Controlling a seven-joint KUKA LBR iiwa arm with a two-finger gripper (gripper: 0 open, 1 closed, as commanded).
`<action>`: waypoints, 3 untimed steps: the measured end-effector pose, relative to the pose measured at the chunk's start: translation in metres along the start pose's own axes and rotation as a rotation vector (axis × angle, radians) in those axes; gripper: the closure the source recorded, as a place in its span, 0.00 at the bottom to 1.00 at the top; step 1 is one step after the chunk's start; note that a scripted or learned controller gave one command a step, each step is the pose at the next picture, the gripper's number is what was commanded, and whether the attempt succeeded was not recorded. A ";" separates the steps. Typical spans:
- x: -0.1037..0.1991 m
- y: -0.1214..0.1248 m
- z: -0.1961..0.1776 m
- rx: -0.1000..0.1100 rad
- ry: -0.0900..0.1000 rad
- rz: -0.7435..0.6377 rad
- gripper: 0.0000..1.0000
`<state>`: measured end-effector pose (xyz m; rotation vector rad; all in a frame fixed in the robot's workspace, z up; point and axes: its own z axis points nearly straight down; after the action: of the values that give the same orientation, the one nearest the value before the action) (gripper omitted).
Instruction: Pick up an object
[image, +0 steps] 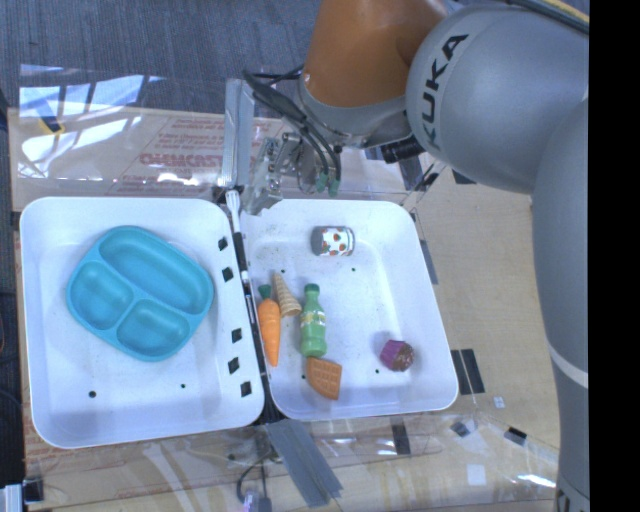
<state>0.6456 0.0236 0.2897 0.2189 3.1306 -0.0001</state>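
Note:
The right bin (420, 300) holds several toy foods. A small grey can with red dots (332, 241) lies near its far edge. A carrot (269, 330), an ice cream cone (287, 295) and a green bottle (314, 320) lie together by its left wall. An orange waffle piece (324, 378) sits near the front, and a purple item (397, 355) is at the front right. My gripper (258, 190) hangs over the far left corner of the right bin, up and to the left of the can, apart from every object.
In the left bin (40, 330) lies a blue divided plate (140, 291). The grey arm with its orange band (360, 50) covers the upper right. A clear plastic sheet (120, 140) lies behind the bins.

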 end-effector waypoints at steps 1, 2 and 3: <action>-0.011 -0.018 -0.013 0.000 0.001 -0.013 1.00; -0.011 -0.024 -0.002 0.000 0.005 -0.162 1.00; -0.015 -0.025 0.022 -0.002 0.005 -0.543 1.00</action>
<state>0.6576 -0.0032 0.2682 -0.6303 3.0791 0.0016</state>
